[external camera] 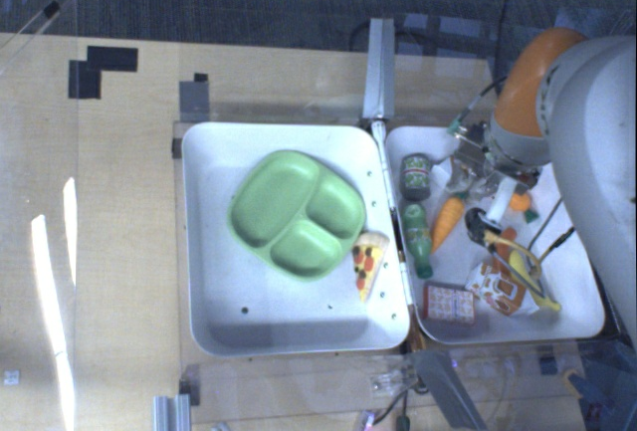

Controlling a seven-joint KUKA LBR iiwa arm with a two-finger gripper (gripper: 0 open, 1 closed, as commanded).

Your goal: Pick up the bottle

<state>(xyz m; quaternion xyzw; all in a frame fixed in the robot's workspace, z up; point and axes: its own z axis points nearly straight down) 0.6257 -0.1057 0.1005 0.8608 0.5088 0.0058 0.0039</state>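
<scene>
The bottle point(418, 240) is small and green. It lies on its side along the left wall of the right bin point(587, 320), just below a dark can point(415, 175). My gripper point(478, 185) hangs over the upper middle of that bin, to the right of the can and above an orange carrot point(448, 220). It is a short way up and to the right of the bottle and nothing shows in its grasp. The grey arm with its orange band reaches in from the right and hides the bin's right side.
The left bin point(214, 320) holds a green divided plate point(297, 212) and a toy pizza slice point(368, 263). Around the bottle lie a red box point(448, 303), a printed packet point(498, 288), a yellow banana point(526, 272) and small orange and green pieces point(523, 207).
</scene>
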